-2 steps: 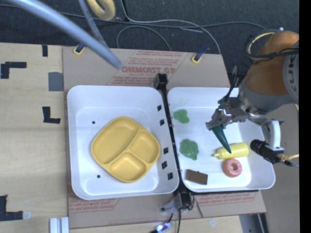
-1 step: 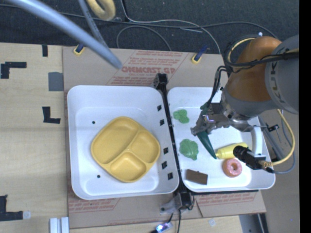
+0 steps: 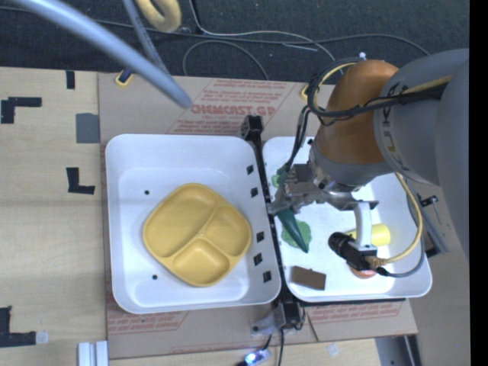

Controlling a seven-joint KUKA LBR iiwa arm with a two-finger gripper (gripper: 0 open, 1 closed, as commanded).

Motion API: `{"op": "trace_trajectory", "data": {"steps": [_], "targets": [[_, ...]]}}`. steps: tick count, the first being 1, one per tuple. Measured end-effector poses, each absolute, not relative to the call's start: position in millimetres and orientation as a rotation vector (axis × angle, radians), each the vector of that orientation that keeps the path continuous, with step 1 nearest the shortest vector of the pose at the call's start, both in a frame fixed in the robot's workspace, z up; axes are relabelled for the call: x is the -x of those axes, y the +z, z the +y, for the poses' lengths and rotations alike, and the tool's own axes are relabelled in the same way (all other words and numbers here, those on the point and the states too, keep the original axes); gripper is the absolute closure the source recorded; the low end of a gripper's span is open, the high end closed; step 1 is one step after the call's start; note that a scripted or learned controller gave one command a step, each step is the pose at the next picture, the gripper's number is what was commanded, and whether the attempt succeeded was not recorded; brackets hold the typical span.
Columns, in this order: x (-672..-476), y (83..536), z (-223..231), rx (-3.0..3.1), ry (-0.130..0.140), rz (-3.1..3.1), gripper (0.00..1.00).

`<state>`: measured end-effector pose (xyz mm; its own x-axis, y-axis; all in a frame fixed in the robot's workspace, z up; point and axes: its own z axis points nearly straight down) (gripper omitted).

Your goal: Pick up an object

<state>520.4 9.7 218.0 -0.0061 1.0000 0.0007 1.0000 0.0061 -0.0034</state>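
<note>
Cardboard sheet [image 3: 229, 105] under two white bins [image 3: 122, 227] on wooden bench [image 3: 38, 227]; end effector [image 3: 293, 204] grip state unclear.

A light wooden table [image 3: 46, 227] is seen carrying a sheet of brown cardboard printed with red lettering [image 3: 229, 105], and on that sheet two shallow white plastic bins are set side by side. The left white bin [image 3: 122, 204] and the right white bin [image 3: 408, 284] are joined along their inner walls by a row of black clips [image 3: 259, 239]. Small black angular marks [image 3: 76, 180] are spread over the table's left part, with a grey square patch [image 3: 88, 126] among them. Beyond the table, dark carpet [image 3: 305, 14] is crossed by thin black cables [image 3: 252, 48]. A grey metal pole [image 3: 91, 33] is slanted across the upper left corner.
</note>
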Motion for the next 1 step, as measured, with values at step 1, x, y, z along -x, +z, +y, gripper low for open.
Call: {"op": "trace_trajectory", "data": {"steps": [1], "targets": [[-507.7,222.1,59.5,2.213,0.003,-2.226,1.0]]}}
